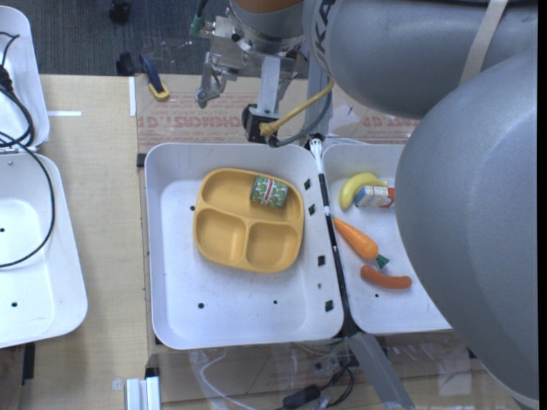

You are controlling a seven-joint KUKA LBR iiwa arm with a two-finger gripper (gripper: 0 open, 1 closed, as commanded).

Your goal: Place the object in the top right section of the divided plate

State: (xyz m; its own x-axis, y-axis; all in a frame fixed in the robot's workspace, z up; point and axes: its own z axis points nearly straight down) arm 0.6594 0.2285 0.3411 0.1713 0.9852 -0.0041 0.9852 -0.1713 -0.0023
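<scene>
My end effector (229, 79) hangs above the far edge of the left bin (171, 254), over the worktop (94, 118), and I cannot tell how it is set. The green can (270, 192) lies on its side in the far right section of the yellow divided plate (248, 220). In the right bin (402, 314) lie a banana (359, 186), a small carton (376, 196), a carrot (355, 237) and a sausage (386, 278)

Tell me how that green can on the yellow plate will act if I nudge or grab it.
The green can looks to lie on its side in the divided plate, so a nudge across its axis would probably roll it. Its small, rigid-looking body should hold shape in a pinch. The plate's raised rim and ridges would likely stop it leaving the section.
</scene>
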